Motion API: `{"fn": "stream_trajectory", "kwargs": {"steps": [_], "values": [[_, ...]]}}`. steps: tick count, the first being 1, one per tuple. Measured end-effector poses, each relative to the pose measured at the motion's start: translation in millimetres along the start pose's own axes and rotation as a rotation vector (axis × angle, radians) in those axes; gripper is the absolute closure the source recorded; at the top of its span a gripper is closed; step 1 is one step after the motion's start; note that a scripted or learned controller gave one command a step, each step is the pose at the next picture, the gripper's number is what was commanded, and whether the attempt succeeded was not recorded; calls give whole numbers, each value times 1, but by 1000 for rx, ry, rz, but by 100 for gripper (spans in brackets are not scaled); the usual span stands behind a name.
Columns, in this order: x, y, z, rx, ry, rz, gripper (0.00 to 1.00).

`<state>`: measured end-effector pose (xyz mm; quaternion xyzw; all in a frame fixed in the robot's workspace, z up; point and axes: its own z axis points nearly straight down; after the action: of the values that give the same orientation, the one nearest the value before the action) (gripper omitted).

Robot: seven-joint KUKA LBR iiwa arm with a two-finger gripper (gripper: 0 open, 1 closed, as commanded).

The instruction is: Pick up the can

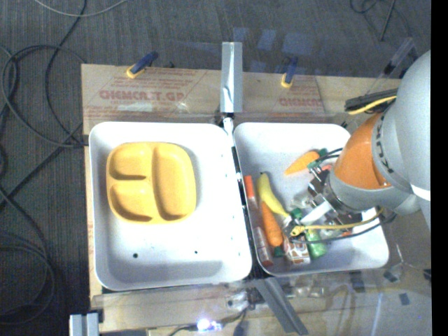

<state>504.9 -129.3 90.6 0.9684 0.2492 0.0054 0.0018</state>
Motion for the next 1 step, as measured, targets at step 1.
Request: {"fn": "stream_trajectory", "kwargs": {"steps": [1], "values": [[44, 68, 1, -1, -2, 43, 0]]}}
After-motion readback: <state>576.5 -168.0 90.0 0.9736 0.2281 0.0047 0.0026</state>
